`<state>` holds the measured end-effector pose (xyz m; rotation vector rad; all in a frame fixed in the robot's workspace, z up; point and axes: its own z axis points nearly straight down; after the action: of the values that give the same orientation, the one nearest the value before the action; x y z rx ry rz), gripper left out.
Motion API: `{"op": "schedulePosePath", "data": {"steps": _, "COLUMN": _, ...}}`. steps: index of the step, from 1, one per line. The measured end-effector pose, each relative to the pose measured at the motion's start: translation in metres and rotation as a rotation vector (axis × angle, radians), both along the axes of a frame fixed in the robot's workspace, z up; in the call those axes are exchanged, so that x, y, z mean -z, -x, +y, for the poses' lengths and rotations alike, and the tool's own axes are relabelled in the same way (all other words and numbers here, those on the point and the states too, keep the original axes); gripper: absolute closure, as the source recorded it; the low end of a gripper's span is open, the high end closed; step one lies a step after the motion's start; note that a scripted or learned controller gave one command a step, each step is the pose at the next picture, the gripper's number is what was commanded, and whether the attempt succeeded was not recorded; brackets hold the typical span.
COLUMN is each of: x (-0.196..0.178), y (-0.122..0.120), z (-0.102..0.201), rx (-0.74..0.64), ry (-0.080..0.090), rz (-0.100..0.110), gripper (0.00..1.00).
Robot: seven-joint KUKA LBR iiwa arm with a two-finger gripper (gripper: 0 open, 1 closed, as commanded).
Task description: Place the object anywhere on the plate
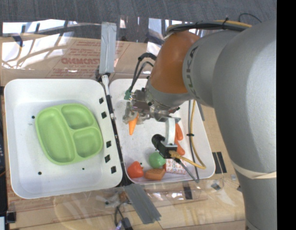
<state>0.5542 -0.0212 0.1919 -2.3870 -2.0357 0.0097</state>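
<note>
- Camera view from above: two white bins are set side by side, and the green plate [68,133] is parked in the left bin [18,176], so it's well apart from the pile of toy food in the right bin [205,169].
- A small carrot [133,125] is seen hanging point-down right under the gripper [133,114], over the upper left part of the right bin, close to the divider between the bins. It looks pinched between the fingers at its top end, though the metal bits there are cluttered, so that's called a judgement, not a sure thing.
- It's likely held by the thick end so the tip dangles clear of the bin floor while being carried.
- Left behind at the near end of the right bin: a red piece [135,169], a green ball [156,160], a brown sausage-like thing [155,174] and another orange piece [179,131], all bunched together.
- Nothing is resting on the plate yet, so the placing step isn't done. A move leftward across the divider would be needed, then a release over any of the three compartments.
</note>
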Motion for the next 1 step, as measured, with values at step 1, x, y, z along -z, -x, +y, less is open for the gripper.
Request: {"op": "schedulePosePath", "data": {"steps": 1, "x": -0.0477, "y": -0.0622, "z": 0.0881, "rx": -0.038, "ry": -0.002, "rz": -0.006, "gripper": 1.0}}
